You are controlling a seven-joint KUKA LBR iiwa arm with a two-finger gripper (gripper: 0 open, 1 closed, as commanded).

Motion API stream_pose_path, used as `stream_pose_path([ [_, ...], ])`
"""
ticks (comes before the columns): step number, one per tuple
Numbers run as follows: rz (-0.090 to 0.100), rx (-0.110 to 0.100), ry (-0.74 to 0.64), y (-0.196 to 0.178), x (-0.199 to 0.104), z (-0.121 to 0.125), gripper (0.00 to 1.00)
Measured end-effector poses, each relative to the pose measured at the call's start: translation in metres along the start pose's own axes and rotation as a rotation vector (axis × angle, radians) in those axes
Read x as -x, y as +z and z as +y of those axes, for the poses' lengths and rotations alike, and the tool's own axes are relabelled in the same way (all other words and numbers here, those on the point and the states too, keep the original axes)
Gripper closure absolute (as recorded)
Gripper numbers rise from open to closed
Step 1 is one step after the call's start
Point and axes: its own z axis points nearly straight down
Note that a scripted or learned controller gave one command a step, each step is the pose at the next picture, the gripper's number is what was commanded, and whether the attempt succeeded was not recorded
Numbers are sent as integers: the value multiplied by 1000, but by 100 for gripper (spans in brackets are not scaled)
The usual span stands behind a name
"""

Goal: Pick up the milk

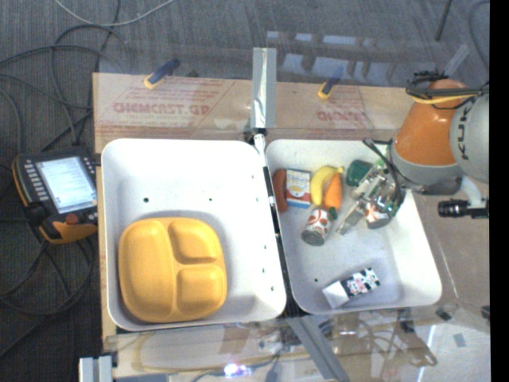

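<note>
Hovering mid-right of the frame, the metal end effector (367, 205) looks released, well above the small cow-patterned white milk carton (351, 286).

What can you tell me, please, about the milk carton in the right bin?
The small white milk carton with black cow patches looks like a cardboard box with a plain white end pointing toward the picture's lower left. It lies on its side, slanted, on the floor of the shallow white right bin, near the front wall. Nothing touches it; the other groceries and the robot's hand sit farther back.
</note>
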Motion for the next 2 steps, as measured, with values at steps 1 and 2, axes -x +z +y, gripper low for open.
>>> stream_pose_path([
  [1, -10, 4, -2, -13, 2, 3, 100],
  [2, 5, -6, -127, -93, 20, -25, 100],
])
